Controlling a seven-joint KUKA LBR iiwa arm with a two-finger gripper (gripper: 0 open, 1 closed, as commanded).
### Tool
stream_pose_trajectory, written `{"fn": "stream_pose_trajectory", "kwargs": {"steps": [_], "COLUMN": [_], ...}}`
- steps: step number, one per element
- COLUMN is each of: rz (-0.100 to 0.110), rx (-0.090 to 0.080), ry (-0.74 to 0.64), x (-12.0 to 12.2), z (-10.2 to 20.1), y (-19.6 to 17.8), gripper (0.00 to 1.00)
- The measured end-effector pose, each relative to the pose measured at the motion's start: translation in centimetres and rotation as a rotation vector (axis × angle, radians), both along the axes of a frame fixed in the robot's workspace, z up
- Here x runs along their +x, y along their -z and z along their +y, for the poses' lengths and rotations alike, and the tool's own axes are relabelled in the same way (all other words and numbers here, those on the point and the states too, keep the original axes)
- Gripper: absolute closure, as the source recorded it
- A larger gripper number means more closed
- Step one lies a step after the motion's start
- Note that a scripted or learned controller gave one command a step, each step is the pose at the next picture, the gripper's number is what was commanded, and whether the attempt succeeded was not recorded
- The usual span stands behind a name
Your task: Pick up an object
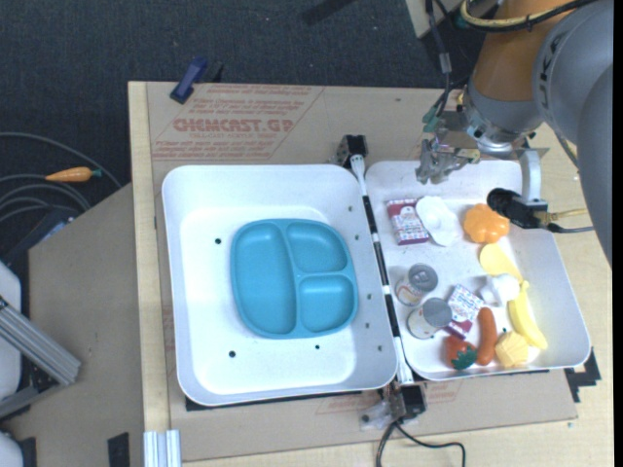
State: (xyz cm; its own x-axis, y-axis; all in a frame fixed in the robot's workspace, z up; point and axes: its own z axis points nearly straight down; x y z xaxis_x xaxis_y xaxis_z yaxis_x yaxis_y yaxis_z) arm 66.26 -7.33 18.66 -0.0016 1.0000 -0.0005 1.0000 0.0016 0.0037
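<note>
Overhead, the pincer (435, 166) hangs above the right bin's (569, 305) far rim.

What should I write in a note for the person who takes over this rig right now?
Claw: above the far edge of the right white bin, with nothing seen between its fingers.
Things: the red and white packet, orange round toy, yellow banana, small carrot and round metal tins lie in the right bin. The blue divided plastic plate lies in the left white bin.
Done: nothing is picked up.
Left: choose an object, grasp it and lift it.
</note>
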Motion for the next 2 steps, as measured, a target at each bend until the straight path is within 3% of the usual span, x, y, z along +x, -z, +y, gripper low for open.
{"fn": "stream_pose_trajectory", "kwargs": {"steps": [1, 2], "rz": [0.003, 0.008], "rx": [0.0, 0.001], "ry": [0.001, 0.003], "x": [-0.1, 0.2], "z": [0.0, -3.8], "y": [0.2, 6.9], "gripper": [0.0, 0.0]}}
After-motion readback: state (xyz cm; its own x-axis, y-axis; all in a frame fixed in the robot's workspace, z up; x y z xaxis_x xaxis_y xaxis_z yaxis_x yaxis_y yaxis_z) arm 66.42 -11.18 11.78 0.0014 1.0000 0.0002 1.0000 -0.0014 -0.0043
